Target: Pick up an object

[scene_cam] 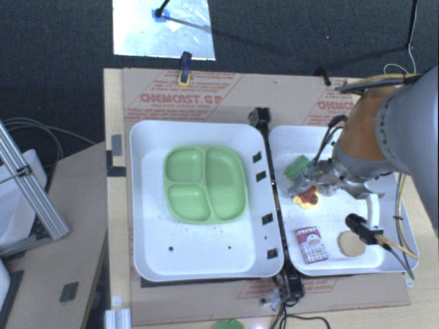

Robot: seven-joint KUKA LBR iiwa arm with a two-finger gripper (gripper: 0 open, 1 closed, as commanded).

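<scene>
My gripper (306,181) hangs low over the middle of the right bin (391,262), with the grey arm reaching in from the right. A green object (297,165) lies just to its upper left, touching or nearly touching it. Directly below the gripper sits a small yellow and red object (306,198), partly covered by it. A red and white box (311,244) lies near the bin's front edge. Beside that box, to its right, rests a tan round object (351,245).
The left bin (147,204) holds a pale green divided plate (205,184) in its middle. A black divider (268,184) runs between the two bins. Cardboard (206,98) lies under both bins.
</scene>
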